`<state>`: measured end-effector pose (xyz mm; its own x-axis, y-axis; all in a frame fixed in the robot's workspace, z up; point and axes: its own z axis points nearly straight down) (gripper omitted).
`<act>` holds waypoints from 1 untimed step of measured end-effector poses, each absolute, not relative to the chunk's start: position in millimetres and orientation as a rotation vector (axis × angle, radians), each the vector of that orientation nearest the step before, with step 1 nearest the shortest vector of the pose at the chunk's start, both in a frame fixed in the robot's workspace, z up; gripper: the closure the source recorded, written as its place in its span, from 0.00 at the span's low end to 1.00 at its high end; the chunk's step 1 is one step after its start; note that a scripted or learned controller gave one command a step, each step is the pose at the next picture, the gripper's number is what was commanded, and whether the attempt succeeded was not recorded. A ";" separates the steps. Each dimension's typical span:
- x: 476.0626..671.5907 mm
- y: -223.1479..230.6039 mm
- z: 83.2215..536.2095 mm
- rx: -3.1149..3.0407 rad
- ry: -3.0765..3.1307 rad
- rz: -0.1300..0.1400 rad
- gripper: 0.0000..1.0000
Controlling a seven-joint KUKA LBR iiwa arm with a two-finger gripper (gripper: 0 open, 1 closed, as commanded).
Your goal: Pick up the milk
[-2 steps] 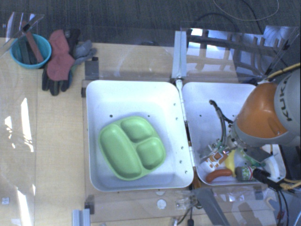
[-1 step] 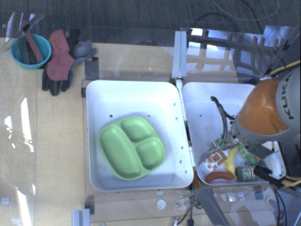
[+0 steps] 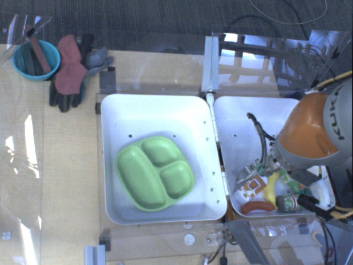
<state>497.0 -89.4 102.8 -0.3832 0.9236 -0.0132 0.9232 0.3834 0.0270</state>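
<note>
On the pale wooden bench [image 3: 55,164], the small white-and-orange milk carton [image 3: 252,187] lies unlifted in the right white bin [image 3: 237,120], grasp pending.

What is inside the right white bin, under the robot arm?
In the right bin, near its front: a white carton with an orange pattern, a red sausage-like item, something yellow and a small jar. The arm covers whatever lies beneath it.

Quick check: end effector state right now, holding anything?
End effector: cannot be told; it is down among the items in the right bin, hidden under the orange wrist.
</note>
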 end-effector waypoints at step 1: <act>493.1 -92.9 90.4 1.292 2.844 0.012 0.00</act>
<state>493.1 -92.9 90.4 -0.6578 0.7531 -0.0127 0.7529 0.6580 0.0145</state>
